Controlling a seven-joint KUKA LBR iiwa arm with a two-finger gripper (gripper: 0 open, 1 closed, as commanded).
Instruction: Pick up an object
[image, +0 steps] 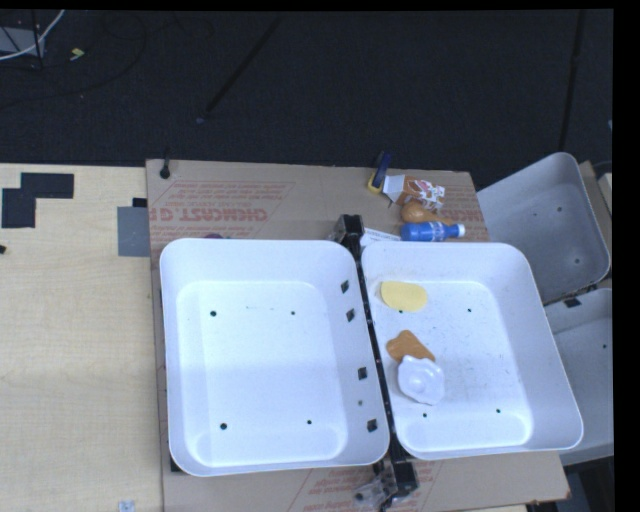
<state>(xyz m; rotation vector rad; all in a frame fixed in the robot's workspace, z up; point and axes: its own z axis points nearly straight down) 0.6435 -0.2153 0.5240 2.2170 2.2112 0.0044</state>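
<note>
In the right bin (520, 300) lie three small objects. A flat yellow oval piece (403, 295) rests near the bin's upper left corner. Below it sits an orange-brown piece (408, 346), and a white lumpy object (421, 380) touches its lower edge. The left bin (200, 270) stands beside it, joined along the middle divider.
Behind the right bin, on the cardboard sheet (250, 205), lie a blue bottle (432, 231), a brown item (415, 212), a small red-and-white packet (425, 190) and a blue-yellow object (379, 172). A grey metal panel (545, 215) stands at the right. Black clips run between the bins.
</note>
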